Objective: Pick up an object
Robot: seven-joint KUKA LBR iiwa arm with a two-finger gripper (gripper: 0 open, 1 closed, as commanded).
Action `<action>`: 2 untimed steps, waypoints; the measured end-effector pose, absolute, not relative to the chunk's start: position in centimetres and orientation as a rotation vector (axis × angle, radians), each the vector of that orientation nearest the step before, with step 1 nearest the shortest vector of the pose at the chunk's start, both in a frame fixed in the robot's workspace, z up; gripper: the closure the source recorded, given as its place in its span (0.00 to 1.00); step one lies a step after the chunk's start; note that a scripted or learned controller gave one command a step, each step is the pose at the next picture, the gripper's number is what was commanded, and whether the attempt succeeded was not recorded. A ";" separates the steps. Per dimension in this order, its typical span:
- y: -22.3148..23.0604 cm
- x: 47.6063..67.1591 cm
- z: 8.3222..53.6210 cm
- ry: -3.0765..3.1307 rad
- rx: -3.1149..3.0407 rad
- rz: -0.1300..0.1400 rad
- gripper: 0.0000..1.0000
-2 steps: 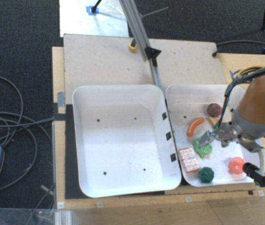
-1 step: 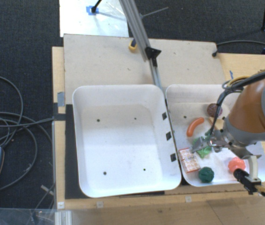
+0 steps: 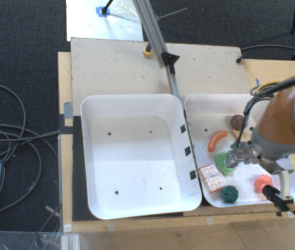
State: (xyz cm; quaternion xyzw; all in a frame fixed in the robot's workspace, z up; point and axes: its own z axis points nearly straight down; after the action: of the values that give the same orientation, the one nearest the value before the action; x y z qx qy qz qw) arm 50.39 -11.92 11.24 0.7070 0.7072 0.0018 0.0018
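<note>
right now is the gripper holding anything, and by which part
Cannot be told: the gripper sits right at the green object in the right bin, but no grip shows.

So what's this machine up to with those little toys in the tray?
A robot arm reaches in from the right over the right bin, which holds small items. Its gripper is down at a green piece, beside an orange sausage. A brown ball, patterned card, green ball and orange-red item lie around. Nothing is visibly lifted yet.

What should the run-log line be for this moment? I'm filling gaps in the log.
phase: reaching | gripper: over green object, right bin | hold: unconfirmed | nearby: orange sausage, patterned card
</note>
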 end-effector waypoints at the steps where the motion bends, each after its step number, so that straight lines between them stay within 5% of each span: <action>1: -11.2 51.2 17.1 2.224 2.210 0.007 1.00; 2: -11.2 51.4 22.4 2.223 2.210 0.007 1.00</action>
State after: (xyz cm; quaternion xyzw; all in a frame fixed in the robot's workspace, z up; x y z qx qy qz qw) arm 51.42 -11.24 22.44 0.7050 0.7092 0.0022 0.0034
